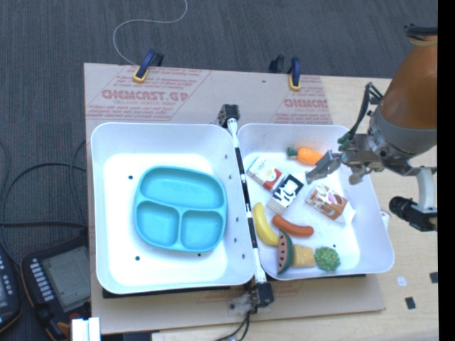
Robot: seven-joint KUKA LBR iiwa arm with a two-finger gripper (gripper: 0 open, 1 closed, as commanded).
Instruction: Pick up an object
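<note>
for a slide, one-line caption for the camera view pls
Gripper hovers over the right bin of toy food; blue divided plate sits in the left bin.

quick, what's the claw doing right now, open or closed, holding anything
Claw: open, holding nothing, above the right bin near the carrot and small box.

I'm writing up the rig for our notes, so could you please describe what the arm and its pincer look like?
The arm has a broad orange band above a rounded grey wrist section. Thin dark cables loop along the wrist's left side. The pincer is dark grey metal with two slender fingers extending from a boxy base.
</note>
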